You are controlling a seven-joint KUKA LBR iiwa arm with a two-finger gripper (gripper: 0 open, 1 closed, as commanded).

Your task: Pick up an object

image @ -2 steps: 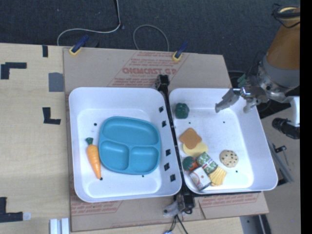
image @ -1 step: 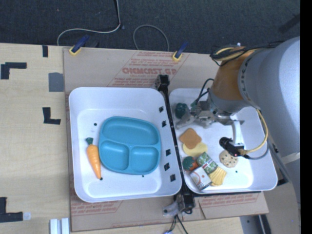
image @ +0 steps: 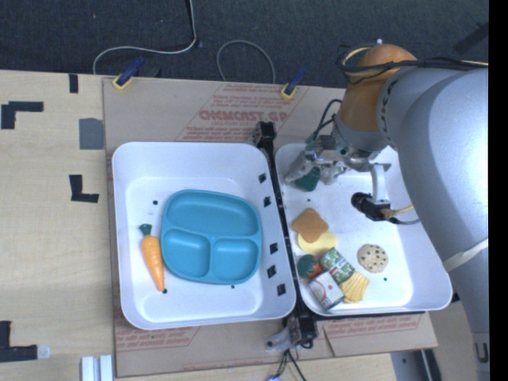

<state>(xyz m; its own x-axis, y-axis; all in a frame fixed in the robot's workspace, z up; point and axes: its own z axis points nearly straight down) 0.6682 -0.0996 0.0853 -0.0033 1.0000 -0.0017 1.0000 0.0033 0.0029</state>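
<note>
We see two shallow white bins side by side on a cardboard-covered bench. The left bin (image: 127, 213) bears a blue divided plate (image: 210, 236) at its middle, and a toy carrot (image: 152, 259) lies just beside the plate's left edge, its green top toward the far side. The right bin (image: 413, 280) bears a cluster of small things toward its near left: a tan toast-shaped piece (image: 309, 223), a yellow piece (image: 316, 241) touching its near edge, a small green-labelled box (image: 337, 267), a red and white packet (image: 324, 290) at the near wall, a yellow ridged piece (image: 356, 286) just right of these, and a cookie (image: 371, 257) a little apart to the right. The arm (image: 444, 157) reaches in from the right, its orange band (image: 373, 86) over the far side of the right bin, and the gripper (image: 313, 167) sits low in that bin's far left corner. A dark green object (image: 308, 181) lies right at the fingertips, but whether it sits between them we cannot tell, nor can we make out whether the jaws stand apart or together.
</note>
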